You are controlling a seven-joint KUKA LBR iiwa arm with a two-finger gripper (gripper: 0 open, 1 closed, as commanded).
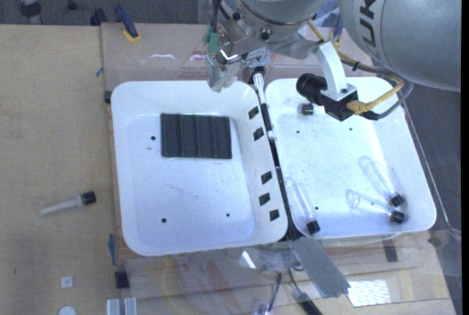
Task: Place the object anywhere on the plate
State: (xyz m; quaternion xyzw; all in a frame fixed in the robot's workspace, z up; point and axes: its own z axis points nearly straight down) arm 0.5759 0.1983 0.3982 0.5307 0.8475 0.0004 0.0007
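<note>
Tubes [379, 176], clear with black caps, are lying in the right bin's near right corner, well apart from the end effector [222, 76] hovering at the left bin's far edge above the dark ridged plate [196, 136].

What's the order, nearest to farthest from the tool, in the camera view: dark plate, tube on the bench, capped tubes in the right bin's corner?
From the tool, at the left bin's far edge:
1. Plate, left bin.
2. Corner tubes, right bin, near right.
3. Bench tube, outside, left of the bins.
</note>
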